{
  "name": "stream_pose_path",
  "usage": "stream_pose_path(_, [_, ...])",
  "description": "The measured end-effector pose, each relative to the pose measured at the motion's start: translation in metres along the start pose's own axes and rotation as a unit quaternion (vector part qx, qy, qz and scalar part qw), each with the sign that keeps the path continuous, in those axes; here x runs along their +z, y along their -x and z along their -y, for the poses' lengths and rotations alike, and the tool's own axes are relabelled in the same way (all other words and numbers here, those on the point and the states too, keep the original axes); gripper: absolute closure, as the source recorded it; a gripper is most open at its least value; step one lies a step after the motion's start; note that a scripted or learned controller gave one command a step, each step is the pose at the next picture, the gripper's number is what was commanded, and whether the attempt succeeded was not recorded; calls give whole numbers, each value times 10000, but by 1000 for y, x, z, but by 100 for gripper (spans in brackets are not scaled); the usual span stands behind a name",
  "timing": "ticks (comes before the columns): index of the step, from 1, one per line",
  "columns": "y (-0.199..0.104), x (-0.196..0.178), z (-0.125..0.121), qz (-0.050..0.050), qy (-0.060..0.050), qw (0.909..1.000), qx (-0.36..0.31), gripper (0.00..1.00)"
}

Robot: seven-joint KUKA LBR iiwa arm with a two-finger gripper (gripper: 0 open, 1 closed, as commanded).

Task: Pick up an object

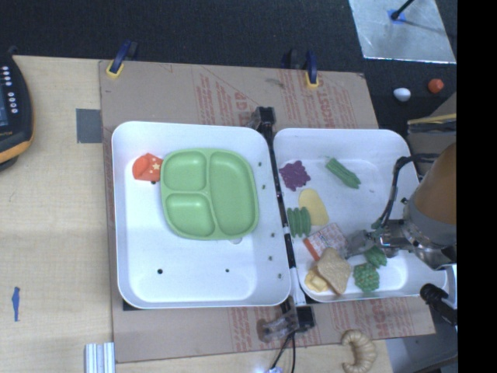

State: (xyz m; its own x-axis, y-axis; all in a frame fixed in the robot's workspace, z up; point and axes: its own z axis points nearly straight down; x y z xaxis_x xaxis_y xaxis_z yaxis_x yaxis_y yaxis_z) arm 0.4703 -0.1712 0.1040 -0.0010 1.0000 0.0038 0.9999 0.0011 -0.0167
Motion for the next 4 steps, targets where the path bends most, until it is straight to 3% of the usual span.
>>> stream_pose_path(1, [1,-15,-5,21,56,10000,-29,100])
stream_pose_path(2, [0,-15,-5,21,57,10000,-26,0])
stream_pose_path(3, [1,-25,-5,27,51,10000,-35,100])
stream_pose_path(4, [1,-25,-5,26,51,10000,-37,0])
